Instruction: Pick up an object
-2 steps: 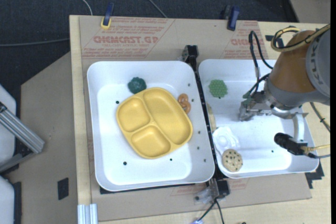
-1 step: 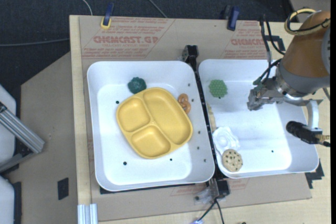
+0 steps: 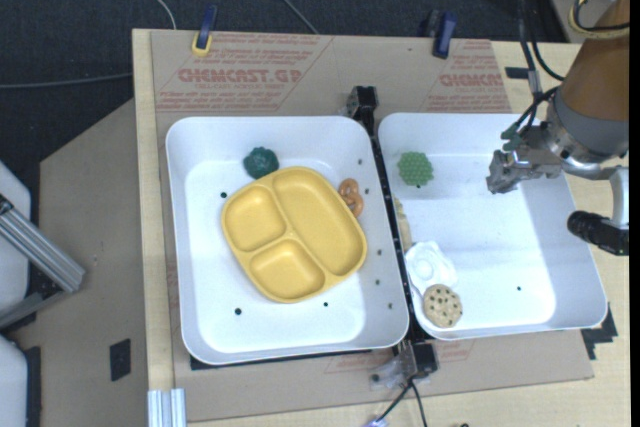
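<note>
The small, bumpy light-green broccoli-like toy, lying near the back-left corner of the right shallow white bin, appears light and slightly yielding, best pinched across its rounded crown, while the two-finger gripper hangs nearby, its closure indeterminate.

Sitting on bench: 2 white bins, 1 yellow divided tray, 2 broccoli pcs, 1 cookie, 2 blue clamps

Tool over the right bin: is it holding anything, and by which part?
Nothing is held. The tool hovers in the right bin, apart from the green ball.
</note>
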Controlling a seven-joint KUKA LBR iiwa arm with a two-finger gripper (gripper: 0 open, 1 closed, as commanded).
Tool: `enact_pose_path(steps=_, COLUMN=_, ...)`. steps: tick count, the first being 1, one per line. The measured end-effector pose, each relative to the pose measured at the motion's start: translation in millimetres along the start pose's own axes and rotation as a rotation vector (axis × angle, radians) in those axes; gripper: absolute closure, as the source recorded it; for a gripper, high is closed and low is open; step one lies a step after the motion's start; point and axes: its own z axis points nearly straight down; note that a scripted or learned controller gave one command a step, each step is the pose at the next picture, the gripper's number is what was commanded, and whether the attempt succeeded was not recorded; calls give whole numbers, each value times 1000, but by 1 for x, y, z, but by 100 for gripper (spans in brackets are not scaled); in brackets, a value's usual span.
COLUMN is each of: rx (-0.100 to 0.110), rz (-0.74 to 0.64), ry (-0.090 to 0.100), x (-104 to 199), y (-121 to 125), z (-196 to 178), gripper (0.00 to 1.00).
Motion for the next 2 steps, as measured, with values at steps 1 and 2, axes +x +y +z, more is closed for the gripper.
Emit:
enact_pose_path(steps=1, rx=8, rz=-5, ry=5, x=54, y=-12, z=-13, gripper=100)
enact_pose_path(steps=2, rx=9, rz=-6, ry=5, x=113, y=-21, z=-22, gripper=100)
